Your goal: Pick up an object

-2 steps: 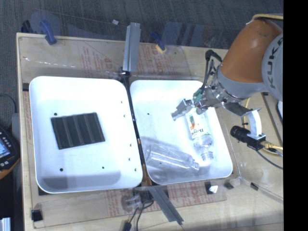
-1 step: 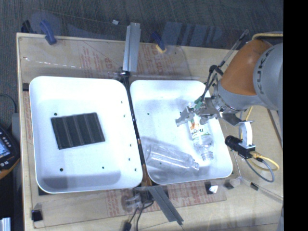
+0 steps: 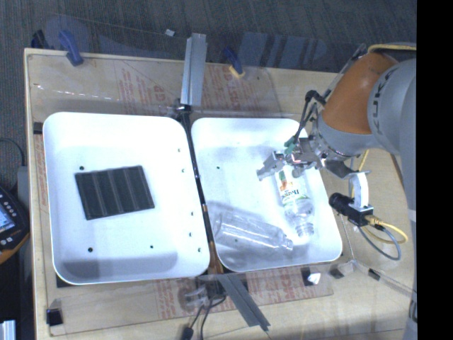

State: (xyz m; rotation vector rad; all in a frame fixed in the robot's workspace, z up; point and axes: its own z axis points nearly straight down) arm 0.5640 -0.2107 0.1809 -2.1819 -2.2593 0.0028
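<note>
A clear plastic bottle with a white and orange label (image 3: 292, 197) lies in the right bin (image 3: 233, 144), its cap end pointing toward the front right corner. A second clear bottle (image 3: 251, 233) with no label lies on its side near the same bin's front wall. A dark ribbed rectangular pad (image 3: 114, 191) lies flat in the left bin (image 3: 60, 137). My gripper (image 3: 284, 164) hangs low over the far end of the labelled bottle, reaching in from the right. Its metal parts overlap the bottle's end, and I cannot tell whether it touches the bottle.
A grey metal bar (image 3: 192, 69) stands behind the seam between the bins. The arm's orange band (image 3: 354, 94) and grey body rise over the right bin's far right corner. A black connector with a yellow cable (image 3: 354, 211) sits just outside the right wall.
</note>
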